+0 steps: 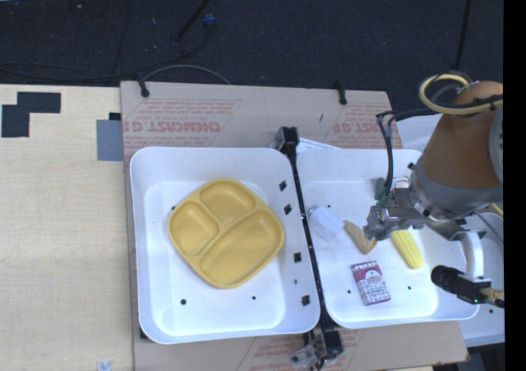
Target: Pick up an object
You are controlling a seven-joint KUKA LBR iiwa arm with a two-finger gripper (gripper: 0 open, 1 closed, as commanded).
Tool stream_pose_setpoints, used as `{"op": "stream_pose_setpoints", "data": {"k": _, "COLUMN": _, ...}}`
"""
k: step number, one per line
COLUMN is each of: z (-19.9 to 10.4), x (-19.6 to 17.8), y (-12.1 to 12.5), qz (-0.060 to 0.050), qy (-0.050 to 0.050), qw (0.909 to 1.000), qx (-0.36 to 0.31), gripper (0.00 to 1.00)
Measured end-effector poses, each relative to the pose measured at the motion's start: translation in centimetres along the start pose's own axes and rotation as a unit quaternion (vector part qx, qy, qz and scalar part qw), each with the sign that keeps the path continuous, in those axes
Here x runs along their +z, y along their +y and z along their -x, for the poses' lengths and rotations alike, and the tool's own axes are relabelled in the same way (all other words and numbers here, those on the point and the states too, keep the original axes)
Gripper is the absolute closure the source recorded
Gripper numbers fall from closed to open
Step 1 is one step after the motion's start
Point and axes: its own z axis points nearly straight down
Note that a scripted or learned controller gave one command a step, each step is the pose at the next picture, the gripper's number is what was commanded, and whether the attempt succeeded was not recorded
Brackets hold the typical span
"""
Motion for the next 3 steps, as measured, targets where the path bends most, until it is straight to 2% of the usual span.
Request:
{"op": "stream_pose_setpoints", "data": {"k": 1, "z": -4.2, "x": 0.1, "y": 3.0, "qz": 0.0, "qy": 0.0, "qw": 1.0, "qx": 0.0, "gripper": 1.0}}
{"op": "stream_pose_setpoints", "data": {"k": 3, "z": -13.0, "x": 1.2, "y": 6.8, "qz": 0.0, "qy": 0.0, "qw": 1.0, "qx": 0.001, "gripper": 1.0}}
